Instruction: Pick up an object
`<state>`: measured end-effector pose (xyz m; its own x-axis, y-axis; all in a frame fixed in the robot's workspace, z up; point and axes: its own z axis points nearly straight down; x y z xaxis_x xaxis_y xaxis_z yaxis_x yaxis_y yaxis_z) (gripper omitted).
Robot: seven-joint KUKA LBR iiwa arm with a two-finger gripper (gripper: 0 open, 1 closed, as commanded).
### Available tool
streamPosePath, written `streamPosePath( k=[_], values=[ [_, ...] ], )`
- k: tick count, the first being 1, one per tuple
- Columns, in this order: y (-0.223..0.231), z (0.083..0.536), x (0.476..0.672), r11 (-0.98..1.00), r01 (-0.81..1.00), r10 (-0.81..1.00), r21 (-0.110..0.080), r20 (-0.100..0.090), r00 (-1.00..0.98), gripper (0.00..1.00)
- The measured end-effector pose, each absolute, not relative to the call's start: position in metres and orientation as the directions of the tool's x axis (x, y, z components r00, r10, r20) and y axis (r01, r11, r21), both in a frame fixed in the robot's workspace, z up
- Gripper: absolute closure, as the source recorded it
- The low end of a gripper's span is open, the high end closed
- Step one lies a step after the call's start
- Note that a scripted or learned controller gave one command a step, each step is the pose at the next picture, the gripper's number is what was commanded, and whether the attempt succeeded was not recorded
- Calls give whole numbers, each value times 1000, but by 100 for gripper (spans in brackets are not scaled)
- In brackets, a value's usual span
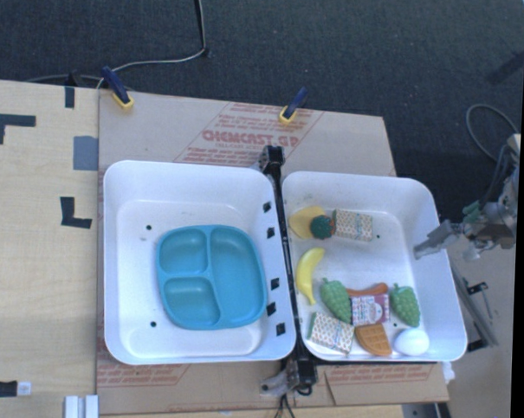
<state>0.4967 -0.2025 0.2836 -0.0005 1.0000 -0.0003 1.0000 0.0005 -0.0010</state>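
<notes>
The right bin (427,202) holds several toy foods. A yellow piece (303,218) and a dark green ball (320,229) lie beside a small printed box (354,225) near the far wall. A banana (309,273) lies along the left wall. Toward the front sit two green vegetables (334,297) (405,305), a red and white carton (367,309), a patterned packet (330,333), an orange piece (375,340) and a white egg (412,342). My gripper (469,230) hangs at the right rim of this bin, outside the pile, with nothing seen in it.
The left bin (124,189) holds a blue divided plate (211,275). A black divider with clips (278,239) runs between the bins. Yellow clamps (120,94) (290,111) hold the cardboard sheet at the back. A cable (500,119) loops at the right.
</notes>
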Motion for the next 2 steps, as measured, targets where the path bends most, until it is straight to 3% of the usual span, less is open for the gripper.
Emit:
streamPosePath(
  k=[1, 2],
  values=[
    [-141, 159, 516, 2, 1000, 1000, -4, 1, -2, 0],
    [-103, 87, 487, 3, 1000, 1000, 9, 0, -3, 0]
  ],
)
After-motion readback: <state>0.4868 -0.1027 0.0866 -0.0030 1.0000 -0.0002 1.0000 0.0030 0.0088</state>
